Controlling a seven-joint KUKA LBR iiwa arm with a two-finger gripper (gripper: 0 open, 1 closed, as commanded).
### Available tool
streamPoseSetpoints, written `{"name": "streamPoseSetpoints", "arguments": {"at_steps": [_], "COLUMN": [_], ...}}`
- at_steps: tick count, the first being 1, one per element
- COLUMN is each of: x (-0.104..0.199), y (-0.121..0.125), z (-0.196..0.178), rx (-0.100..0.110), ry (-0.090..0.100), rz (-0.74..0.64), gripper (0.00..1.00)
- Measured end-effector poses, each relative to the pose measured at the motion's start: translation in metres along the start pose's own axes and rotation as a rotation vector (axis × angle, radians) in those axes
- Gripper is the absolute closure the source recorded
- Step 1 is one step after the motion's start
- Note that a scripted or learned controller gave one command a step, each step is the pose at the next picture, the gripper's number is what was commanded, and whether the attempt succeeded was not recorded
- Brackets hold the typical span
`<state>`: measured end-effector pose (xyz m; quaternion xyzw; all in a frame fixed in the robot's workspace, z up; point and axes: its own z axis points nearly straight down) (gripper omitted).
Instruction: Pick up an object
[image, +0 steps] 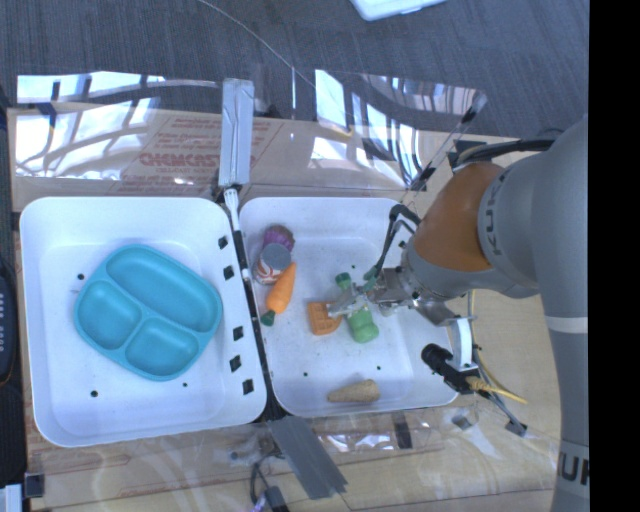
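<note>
Two white bins (60, 400): blue divided plate (148, 311) left; carrot (281, 290), green piece (362, 327) right; jaws' state unclear

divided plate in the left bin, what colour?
Light blue; the divided plate shows plainly in the camera view.

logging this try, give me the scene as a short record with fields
left bin: blue tray with three compartments
right bin: carrot, can, purple item, orange piece, green item, tan item
gripper: low over the green item and orange piece
grasp: cannot tell from this view
arm: reaches in from the right
</note>
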<state>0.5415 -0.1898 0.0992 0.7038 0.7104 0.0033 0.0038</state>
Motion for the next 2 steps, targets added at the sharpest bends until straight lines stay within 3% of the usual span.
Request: {"name": "streamPoseSetpoints", "arguments": {"at_steps": [1,2], "x": [0.000,0.065], "y": [0.002,0.003], "z": [-0.011,-0.131], "rx": [-0.003,0.003], "ry": [-0.002,0.001], "rz": [-0.006,-0.003], "gripper": [1.00,1.00]}}
